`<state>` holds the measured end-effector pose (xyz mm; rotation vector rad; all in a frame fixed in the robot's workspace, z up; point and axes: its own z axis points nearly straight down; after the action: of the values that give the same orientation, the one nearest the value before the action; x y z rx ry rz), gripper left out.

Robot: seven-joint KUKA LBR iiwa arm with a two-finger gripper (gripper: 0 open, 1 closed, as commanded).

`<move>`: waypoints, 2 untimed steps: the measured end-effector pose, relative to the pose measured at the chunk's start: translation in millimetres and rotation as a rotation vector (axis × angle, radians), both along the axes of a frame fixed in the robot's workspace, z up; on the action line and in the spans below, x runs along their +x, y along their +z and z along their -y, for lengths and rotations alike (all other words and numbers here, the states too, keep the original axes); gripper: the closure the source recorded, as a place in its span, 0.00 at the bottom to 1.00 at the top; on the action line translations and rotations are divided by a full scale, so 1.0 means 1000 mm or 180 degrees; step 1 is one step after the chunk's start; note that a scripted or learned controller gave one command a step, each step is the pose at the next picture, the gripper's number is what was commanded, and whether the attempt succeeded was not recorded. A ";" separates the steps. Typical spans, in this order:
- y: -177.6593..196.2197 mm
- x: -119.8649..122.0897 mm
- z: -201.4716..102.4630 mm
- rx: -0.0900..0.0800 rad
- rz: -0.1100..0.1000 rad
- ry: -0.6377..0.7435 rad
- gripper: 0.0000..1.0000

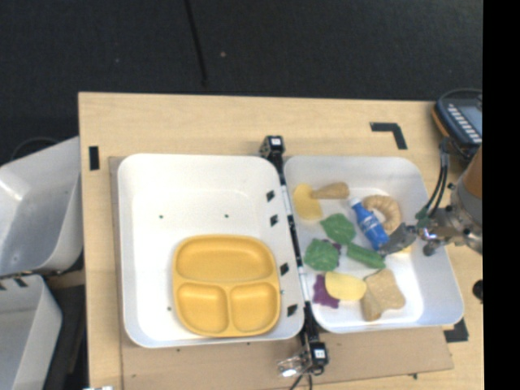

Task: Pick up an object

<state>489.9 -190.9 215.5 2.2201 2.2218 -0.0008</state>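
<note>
Many small toys lie in the right bin, and the gripper hangs low over them, near the bin's right wall. I cannot tell from here if it is apart or together, and nothing shows in its grip. Right beside it, to its left, is a blue toy. It looks like hard, smooth plastic, long and thin, so it may slip; I would grab it across its narrow middle. Touching that is a tan ring like a bagel, light, with a hole to hook. Just under the gripper lies a thin green piece, flat and hard to pinch. A bit below is a tan bread toy, chunky and rough, maybe the easiest to hold by its sides. Next to it is a yellow lump on a purple bit. Farther left are two green leafy toys, bumpy and perhaps soft. Past them sit a yellow round toy and a brown piece. Farthest left, in the other bin, is a smooth yellow tray with three parts.
</note>
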 end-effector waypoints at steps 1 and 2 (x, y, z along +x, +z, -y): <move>-0.022 -0.001 0.006 -0.0001 -0.0003 -0.0005 0.00; -0.026 0.000 -0.057 0.0007 -0.0001 0.0018 0.00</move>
<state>490.3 -134.2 189.2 2.2149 2.2296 0.0014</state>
